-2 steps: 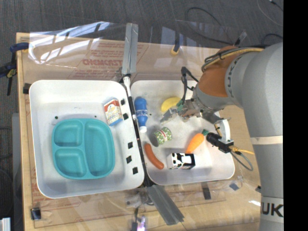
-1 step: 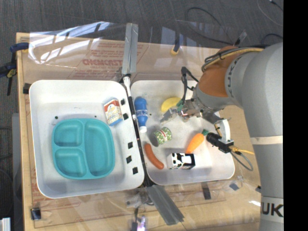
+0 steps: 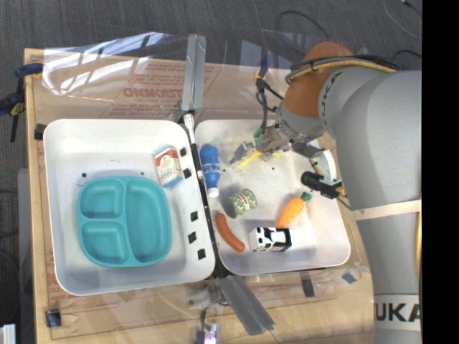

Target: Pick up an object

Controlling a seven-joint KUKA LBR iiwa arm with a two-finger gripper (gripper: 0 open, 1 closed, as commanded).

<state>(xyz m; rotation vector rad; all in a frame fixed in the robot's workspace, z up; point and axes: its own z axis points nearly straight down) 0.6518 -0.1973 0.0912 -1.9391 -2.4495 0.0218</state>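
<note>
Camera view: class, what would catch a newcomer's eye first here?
The big grey arm with its orange band fills the right side, reaching over the right bin. A teal divided plate stands out in the left bin, and a bright orange carrot lies in the right one.

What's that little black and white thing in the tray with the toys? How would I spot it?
Look in the right-hand shallow white bin, at its near edge. The small black-and-white toy cow lies there, between the reddish-orange sausage and the orange toy carrot. It is the only two-tone patched object.
</note>
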